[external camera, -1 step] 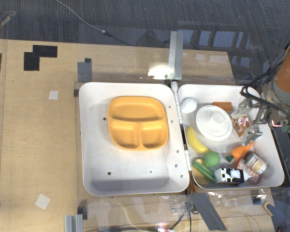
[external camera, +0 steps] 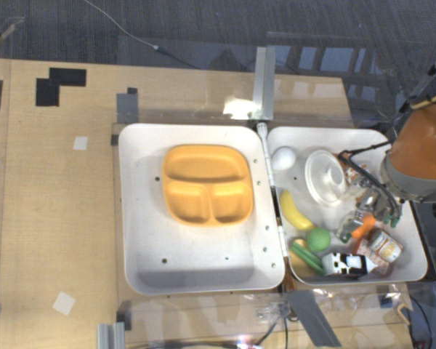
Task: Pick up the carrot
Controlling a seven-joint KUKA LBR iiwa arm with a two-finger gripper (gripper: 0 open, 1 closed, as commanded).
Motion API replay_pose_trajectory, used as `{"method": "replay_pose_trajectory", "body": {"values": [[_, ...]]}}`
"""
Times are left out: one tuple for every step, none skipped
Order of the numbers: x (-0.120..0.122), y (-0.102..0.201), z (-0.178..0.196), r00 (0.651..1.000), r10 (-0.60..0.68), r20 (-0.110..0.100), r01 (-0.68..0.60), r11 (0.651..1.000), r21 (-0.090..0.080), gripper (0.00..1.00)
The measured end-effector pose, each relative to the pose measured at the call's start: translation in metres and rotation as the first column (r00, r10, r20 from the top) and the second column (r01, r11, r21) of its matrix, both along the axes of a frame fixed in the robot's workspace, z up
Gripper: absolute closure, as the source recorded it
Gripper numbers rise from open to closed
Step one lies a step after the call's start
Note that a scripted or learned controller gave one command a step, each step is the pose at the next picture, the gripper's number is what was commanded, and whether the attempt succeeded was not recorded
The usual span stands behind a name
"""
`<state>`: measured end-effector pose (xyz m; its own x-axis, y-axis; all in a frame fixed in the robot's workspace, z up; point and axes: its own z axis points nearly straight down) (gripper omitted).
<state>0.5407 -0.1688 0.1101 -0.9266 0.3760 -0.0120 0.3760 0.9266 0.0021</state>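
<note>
Across the bench (external camera: 51, 217) two white bins are sitting side by side, and you are working in the right bin (external camera: 414, 267). Over in the left bin (external camera: 142, 267) a yellow divided tray (external camera: 207, 184) is lying near the middle, well apart from your work. Reaching in over the right bin's right edge, the arm (external camera: 420, 155) is hanging low with its gripper (external camera: 363, 220) above the clutter near that bin's front right corner. Whether it is open or closed on anything, you cannot tell; cables and shadow are hiding it.

Your target, the carrot (external camera: 360, 230), is showing as a small orange piece right beneath the gripper, just beside a small jar (external camera: 386, 248) and a black-and-white toy (external camera: 346, 264). Further left a clear cup (external camera: 325, 175), a banana (external camera: 295, 211), a green ball (external camera: 319, 239) and a white ball (external camera: 283, 158) are lying.

To do this step well, you should be centring over the carrot's middle, turning to span its narrow width, and descending slowly so the jar is not getting caught alongside.
</note>
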Motion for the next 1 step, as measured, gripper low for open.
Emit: {"method": "replay_pose_trajectory", "body": {"values": [[-0.0061,0.0168,-0.0185,0.998,-0.057,0.004,0.057,0.998,-0.001,0.0]]}}
